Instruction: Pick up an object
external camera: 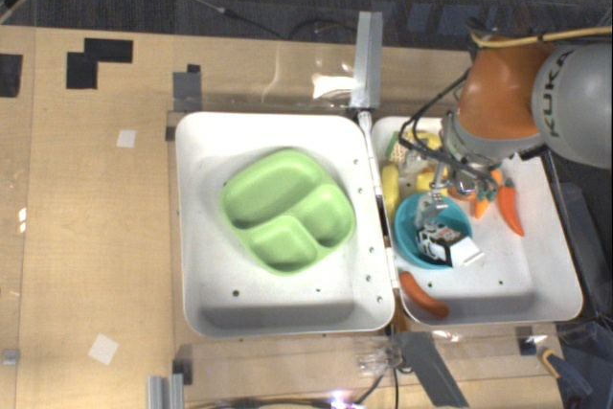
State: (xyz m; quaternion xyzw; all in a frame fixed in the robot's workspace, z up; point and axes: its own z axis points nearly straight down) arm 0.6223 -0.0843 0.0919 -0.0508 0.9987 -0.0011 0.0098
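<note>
My gripper (pixel 440 223) reaches down into the right bin (pixel 546 287), its tip over the teal bowl (pixel 410 238). A small white and black object (pixel 460 251) lies at the bowl's right rim just below the fingertips. The view from above does not show anything between the fingers. An orange carrot (pixel 510 209) lies right of the gripper. A yellow banana (pixel 390 187) rests against the bin's left wall. A red sausage-like piece (pixel 422 295) lies near the front left corner. The arm's orange band (pixel 498 96) covers the bin's back part.
The left bin (pixel 206 302) holds a green divided plate (pixel 287 209) tilted across its middle. A metal post (pixel 367 62) stands behind the wall between the two bins. Cables run along the arm's wrist above the right bin.
</note>
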